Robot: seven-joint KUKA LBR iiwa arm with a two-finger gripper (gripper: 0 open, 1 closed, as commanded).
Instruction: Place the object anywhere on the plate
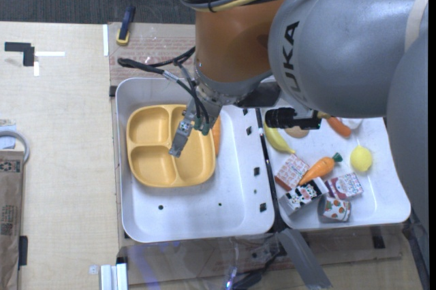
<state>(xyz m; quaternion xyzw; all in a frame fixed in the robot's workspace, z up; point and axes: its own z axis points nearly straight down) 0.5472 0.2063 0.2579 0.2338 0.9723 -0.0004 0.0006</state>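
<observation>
Grey gripper (pixel 180 139) hangs over the yellow plate (pixel 153 169), near its right compartment; whether it grips anything cannot be told. An orange object (pixel 216 135) lies just right of it at the plate's edge, partly hidden by the wrist.
</observation>
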